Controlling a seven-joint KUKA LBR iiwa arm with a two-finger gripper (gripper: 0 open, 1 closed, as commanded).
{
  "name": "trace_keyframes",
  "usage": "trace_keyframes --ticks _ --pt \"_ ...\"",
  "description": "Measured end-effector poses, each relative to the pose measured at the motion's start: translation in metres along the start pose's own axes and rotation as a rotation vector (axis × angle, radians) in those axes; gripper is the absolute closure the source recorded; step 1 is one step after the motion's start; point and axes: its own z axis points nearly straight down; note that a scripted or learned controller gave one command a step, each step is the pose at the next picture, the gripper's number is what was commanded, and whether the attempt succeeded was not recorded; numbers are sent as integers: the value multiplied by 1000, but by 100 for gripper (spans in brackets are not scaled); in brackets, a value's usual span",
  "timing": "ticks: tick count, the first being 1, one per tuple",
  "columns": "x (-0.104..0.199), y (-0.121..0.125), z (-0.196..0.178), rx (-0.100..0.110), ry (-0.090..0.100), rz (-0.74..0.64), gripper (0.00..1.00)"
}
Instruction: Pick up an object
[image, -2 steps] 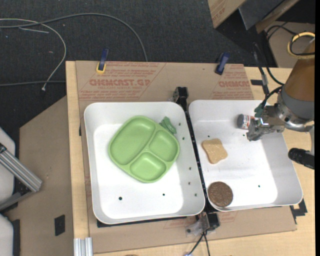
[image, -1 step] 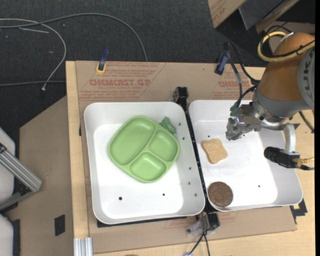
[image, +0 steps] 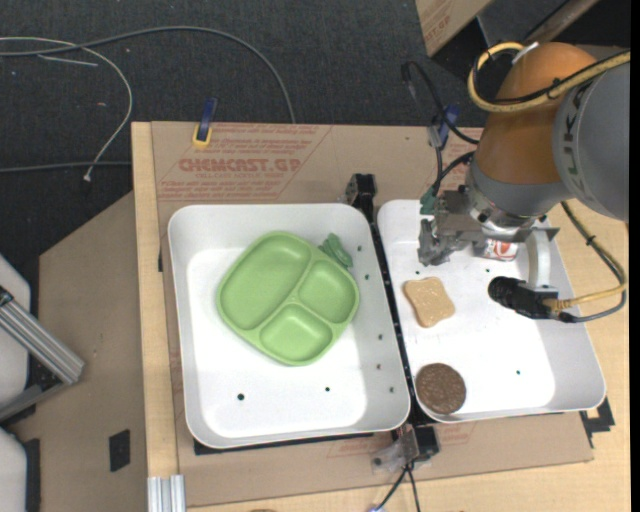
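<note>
The gripper (image: 437, 243) hangs over the far part of the right bin (image: 560, 390), and I cannot tell its state. The toast (image: 428, 301) lies just beside it at about 6 o'clock, its long axis running roughly 11 to 5, with a brown disc (image: 440, 387) farther along at 6 by the near rim. The wrist hides a red-and-white item (image: 502, 249) at 3 o'clock, too covered to identify.

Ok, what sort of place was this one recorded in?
Most likely a robotics lab bench, not a kitchen: two white bins sit on taped cardboard, loose cables trail over dark carpet, and the food in the bins looks like toy pieces: a slice of bread and a brown patty.
</note>
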Motion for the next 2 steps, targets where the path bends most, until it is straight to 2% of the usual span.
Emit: trace_keyframes --ticks 2 --pt "109 20 16 2 -1 1 100"
